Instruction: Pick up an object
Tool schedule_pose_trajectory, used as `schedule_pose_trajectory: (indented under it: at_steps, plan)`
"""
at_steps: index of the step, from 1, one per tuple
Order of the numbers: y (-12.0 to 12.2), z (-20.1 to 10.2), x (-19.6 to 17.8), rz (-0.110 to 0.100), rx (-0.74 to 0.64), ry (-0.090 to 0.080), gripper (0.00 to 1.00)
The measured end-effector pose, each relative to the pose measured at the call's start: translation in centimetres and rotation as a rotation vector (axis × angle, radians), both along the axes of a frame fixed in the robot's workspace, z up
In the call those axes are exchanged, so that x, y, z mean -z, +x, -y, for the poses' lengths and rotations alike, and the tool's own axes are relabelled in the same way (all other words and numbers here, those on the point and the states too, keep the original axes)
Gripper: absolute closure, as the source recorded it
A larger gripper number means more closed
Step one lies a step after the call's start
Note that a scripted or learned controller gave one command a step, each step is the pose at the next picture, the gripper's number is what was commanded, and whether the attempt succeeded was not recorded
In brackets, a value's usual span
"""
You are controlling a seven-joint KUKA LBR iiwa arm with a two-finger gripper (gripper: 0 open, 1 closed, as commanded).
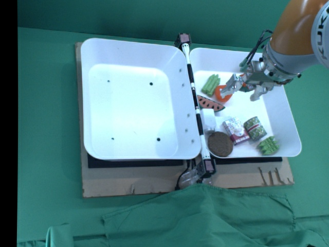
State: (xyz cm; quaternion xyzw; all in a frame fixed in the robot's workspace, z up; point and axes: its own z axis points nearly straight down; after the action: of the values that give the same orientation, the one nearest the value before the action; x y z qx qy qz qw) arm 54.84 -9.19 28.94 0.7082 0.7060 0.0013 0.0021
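Note:
My gripper [243, 88] hangs over the back of the right bin [288, 118], its two fingers spread apart and open. Just left of its left fingertip [232, 83] lies an orange curved piece [222, 93]; nothing sits between the fingers. A green pod-like toy [211, 84] lies further left, and a watermelon slice [209, 103] is below it. At the bin's front are a brown round cookie [220, 144], a white and pink carton [234, 129], a green can [254, 128] and a green bundle [268, 145].
The left bin [92, 55] stands beside the right one, split by a black and white divider [194, 94]. Both rest on a cardboard sheet [118, 187]. Green cloth [205, 215] bunches at the front edge.

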Motion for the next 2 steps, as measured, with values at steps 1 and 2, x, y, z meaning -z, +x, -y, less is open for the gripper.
schedule_pose_trajectory:
  at_steps: [1, 2]
  plan:
    - [0.1, 0.1, -1.2, 0.006, 0.003, -0.001, 1.0]
    - [3.5, -8.3, 1.1, 0.001, -0.008, 0.001, 1.0]
